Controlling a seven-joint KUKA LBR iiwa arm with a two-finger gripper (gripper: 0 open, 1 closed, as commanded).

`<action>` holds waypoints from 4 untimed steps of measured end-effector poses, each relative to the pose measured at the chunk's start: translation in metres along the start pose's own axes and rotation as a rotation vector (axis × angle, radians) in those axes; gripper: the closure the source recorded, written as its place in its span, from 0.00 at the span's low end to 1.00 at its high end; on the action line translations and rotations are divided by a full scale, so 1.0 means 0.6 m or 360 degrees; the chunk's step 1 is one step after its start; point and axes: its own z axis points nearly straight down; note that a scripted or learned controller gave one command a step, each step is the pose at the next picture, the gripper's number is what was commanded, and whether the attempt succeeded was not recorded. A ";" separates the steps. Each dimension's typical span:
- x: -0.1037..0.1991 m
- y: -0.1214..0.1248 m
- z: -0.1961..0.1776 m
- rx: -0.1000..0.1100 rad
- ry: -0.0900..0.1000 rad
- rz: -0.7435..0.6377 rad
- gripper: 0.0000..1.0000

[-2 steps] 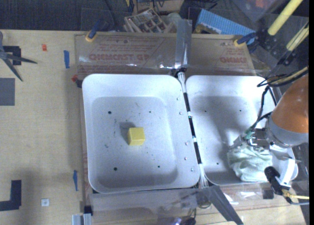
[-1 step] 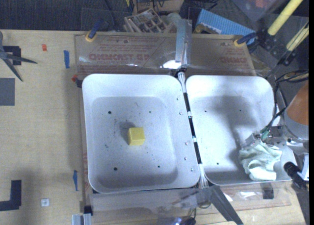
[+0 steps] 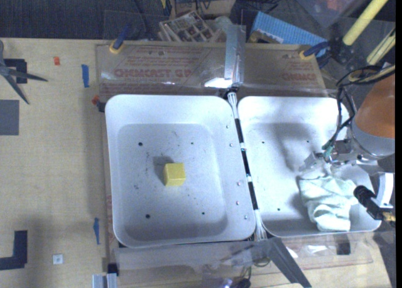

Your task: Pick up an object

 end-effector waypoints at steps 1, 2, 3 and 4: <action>0.127 -0.034 0.040 -0.0013 -0.0005 -0.0264 0.00; 0.003 -0.090 -0.094 0.0000 -0.0001 -0.0151 0.00; 0.139 -0.077 0.038 -0.0003 -0.0001 0.0097 0.00; 0.000 -0.061 0.041 -0.0014 -0.0012 -0.0518 0.00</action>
